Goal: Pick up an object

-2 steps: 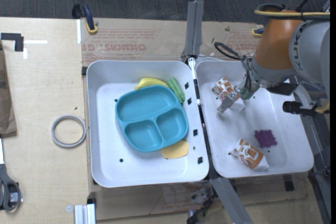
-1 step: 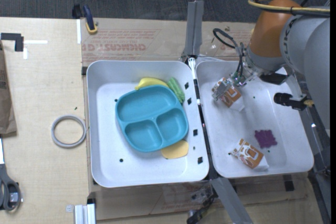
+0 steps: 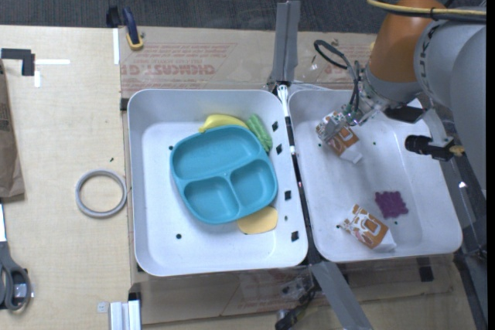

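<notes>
My gripper (image 3: 339, 130) hangs over the back left part of the right bin (image 3: 433, 243), reaching in from the grey and orange arm (image 3: 402, 50). A small orange and white carton (image 3: 346, 141) sits between its fingers, tilted, and the gripper is shut on it. A second orange and white carton (image 3: 368, 228) lies near the front of the same bin. Just behind that one rests a purple lump (image 3: 391, 204).
The left bin (image 3: 147, 166) holds a blue divided plate (image 3: 224, 174), with a yellow item (image 3: 223, 122) and a green item (image 3: 261, 131) behind it and a yellow piece (image 3: 260, 222) in front. A tape ring (image 3: 101, 192) and scissors (image 3: 11, 284) lie on the bench at left.
</notes>
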You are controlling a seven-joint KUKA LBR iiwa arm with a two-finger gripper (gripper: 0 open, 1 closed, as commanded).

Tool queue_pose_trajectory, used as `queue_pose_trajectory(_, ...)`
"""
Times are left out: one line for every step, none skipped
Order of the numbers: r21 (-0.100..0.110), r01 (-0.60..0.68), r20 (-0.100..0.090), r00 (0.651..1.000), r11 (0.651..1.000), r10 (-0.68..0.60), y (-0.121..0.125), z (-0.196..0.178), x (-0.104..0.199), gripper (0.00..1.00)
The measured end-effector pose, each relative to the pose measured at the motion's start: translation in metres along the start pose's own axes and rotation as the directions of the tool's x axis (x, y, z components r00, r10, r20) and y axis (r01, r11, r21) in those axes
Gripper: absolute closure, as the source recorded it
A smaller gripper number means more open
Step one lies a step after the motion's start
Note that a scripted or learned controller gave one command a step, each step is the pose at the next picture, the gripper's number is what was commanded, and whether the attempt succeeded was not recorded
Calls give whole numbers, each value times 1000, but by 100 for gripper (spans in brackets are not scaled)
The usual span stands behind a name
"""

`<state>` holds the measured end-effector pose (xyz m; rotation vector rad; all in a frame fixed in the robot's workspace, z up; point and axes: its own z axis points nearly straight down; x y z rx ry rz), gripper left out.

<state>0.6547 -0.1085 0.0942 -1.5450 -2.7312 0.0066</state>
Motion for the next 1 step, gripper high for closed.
queue_pose_trajectory(-7, -55, 2, 998, 998, 55, 41, -98, 79, 100)
